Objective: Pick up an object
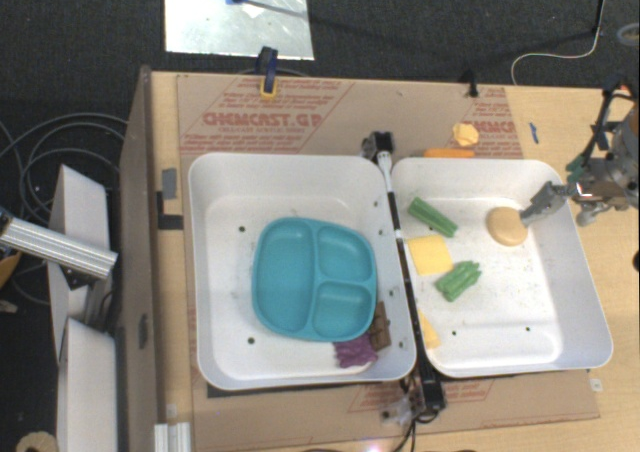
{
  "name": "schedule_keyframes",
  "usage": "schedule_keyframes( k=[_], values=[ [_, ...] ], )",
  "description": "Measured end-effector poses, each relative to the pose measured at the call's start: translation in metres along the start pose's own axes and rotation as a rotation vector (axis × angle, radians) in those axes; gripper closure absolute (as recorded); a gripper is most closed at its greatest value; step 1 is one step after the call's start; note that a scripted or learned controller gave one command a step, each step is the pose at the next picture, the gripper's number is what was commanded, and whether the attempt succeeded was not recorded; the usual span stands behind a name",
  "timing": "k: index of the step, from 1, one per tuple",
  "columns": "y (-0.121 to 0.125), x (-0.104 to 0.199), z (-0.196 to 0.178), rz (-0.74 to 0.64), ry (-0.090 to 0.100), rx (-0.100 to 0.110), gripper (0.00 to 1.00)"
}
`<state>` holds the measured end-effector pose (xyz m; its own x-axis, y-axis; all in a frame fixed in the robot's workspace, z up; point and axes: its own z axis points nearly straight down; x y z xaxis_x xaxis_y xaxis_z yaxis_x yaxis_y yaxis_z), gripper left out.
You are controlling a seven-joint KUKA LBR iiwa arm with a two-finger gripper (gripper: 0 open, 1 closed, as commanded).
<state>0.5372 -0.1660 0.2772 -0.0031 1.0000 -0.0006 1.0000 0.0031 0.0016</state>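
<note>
The right bin [575, 335] holds a tan round piece [507, 226] near its far right side. With it lie a green piece [432, 217], a flat yellow square [431, 255], a second green piece [459, 279] and a small yellow bit [427, 330]. My gripper [549, 202] reaches in over the right rim, its tip just right of and slightly above the tan piece. Nothing shows in its grasp. The left bin [225, 240] holds a teal divided plate [314, 278], with a purple piece [353, 351] and a brown piece [380, 330] at its near right corner.
On the cardboard behind the right bin lie a yellow piece [465, 134] and an orange piece [448, 152]. A black clip [380, 147] sits at the far end of the rim between the bins. Cables trail at the left and upper right.
</note>
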Motion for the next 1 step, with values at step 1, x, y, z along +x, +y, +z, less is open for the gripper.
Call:
schedule_keyframes(
  k=[1],
  values=[
    [0.0057,0.0582,0.1631,-0.006,0.006,0.013,0.0]
  ],
)
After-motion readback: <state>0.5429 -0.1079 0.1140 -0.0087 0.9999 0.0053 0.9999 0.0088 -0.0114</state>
